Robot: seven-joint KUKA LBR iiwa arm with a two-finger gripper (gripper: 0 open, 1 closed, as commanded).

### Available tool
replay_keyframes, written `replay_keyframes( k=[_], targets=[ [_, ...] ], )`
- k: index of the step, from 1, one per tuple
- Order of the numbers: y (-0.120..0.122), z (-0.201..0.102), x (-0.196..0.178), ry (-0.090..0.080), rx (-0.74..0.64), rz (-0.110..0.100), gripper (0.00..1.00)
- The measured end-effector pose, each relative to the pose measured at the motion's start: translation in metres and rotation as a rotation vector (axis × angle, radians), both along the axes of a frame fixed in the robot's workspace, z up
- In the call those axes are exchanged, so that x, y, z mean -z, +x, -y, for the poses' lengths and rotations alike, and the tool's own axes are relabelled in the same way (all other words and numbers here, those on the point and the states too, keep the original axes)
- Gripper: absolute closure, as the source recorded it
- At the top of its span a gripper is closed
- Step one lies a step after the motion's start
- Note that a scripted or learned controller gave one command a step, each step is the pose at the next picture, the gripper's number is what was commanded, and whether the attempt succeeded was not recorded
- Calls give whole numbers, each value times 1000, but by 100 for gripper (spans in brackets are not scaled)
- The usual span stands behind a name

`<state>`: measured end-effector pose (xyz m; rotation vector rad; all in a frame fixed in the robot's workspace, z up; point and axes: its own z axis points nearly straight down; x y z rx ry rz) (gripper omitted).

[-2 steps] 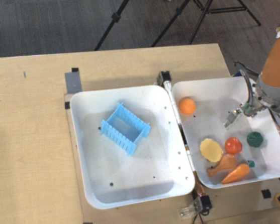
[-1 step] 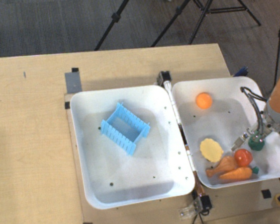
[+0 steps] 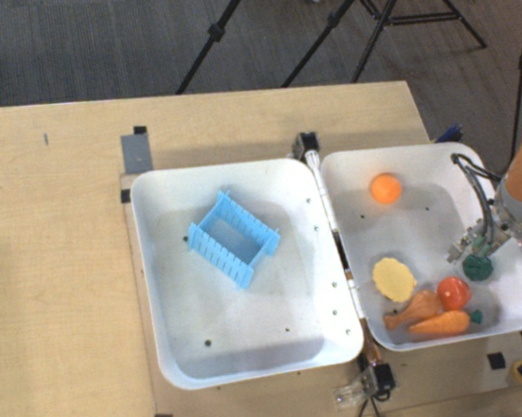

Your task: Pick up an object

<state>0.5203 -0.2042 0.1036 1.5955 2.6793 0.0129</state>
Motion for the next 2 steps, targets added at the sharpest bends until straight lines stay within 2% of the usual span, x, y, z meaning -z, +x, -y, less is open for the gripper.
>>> replay_keyframes(
  k=[1, 2],
  targets=[
    [0, 0, 0, 0, 0, 0, 0],
    [82, -73, -59, 3, -43, -14, 0]
  ],
)
